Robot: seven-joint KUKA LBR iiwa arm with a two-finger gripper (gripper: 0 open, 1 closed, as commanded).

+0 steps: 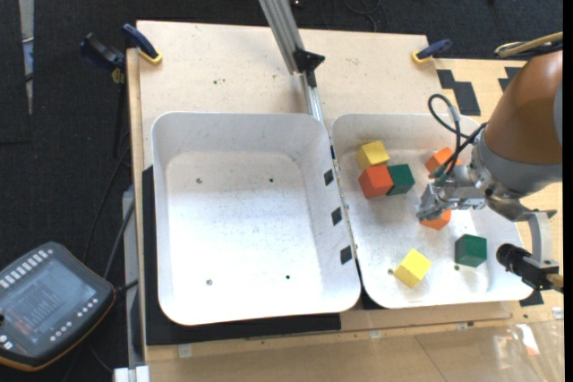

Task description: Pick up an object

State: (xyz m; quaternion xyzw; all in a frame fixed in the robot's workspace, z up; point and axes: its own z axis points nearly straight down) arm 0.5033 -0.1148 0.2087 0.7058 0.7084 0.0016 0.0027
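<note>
near: yellow cube (413, 267) and green cube (470, 250) lie in the right bin (376, 295), toward its front | mid: gripper (436, 208) sits low over a small orange block (436, 220) — we cannot tell its grip | far: red cube (376, 181) behind | progress: nothing lifted yet — we judge the pick pending
</note>
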